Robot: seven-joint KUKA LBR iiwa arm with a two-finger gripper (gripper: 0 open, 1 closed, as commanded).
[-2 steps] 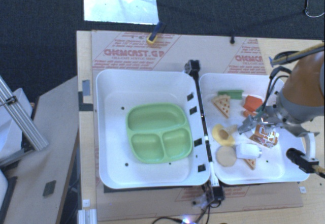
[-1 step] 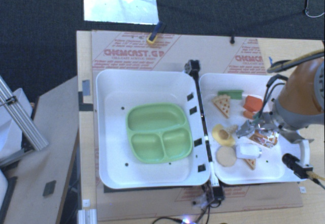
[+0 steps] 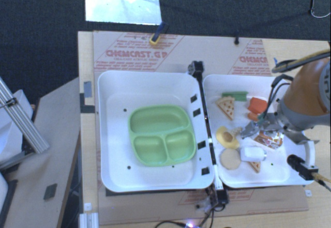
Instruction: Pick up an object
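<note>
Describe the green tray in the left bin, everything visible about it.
The green tray is pale green, looks like smooth plastic, and has rounded corners. It has three compartments: one long one across the far side and two smaller ones side by side on the near side, split by raised ridges. All three hold nothing. It lies flat and slightly turned on the floor of the left bin, about central, clear of the bin's walls. Nothing else touches it.

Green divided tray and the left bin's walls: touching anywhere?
Apart. The camera view shows the green divided tray lying mid-floor in the left bin, with bare white floor visible all around its edge.
</note>
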